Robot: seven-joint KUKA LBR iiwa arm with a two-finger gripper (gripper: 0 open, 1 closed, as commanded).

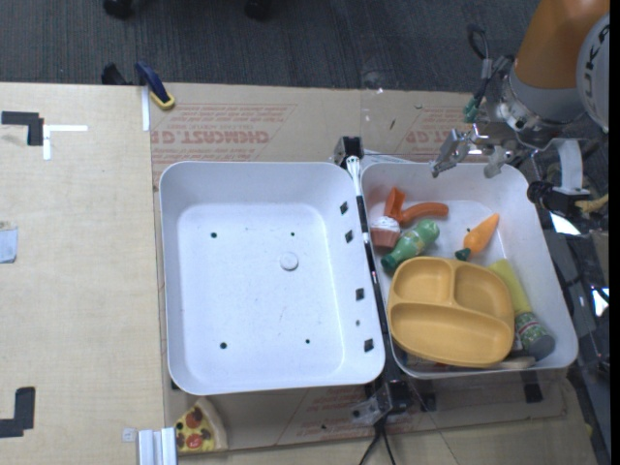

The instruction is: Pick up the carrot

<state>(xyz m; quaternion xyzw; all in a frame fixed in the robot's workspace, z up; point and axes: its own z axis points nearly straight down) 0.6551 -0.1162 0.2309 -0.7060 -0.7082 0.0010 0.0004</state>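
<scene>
In the right bin [548,250], a smooth white tub w/ round corners, the biggest thing is a shiny yellow plate [451,312] split into 3 parts. Next to it lie a yellow-green bottle [519,303] and a green bottle [410,243]. The carrot [479,235], small, smooth, cone-shaped, sits by the far right side; its long axis slants, orange tip up-right, green end down-left. The gripper [475,155] hangs above the bin's far edge, metal fingers apart, holding nothing.

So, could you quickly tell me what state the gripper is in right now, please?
Gripper: open, holding nothing, above the far rim of the right bin; the carrot lies in that bin, apart from it.
</scene>
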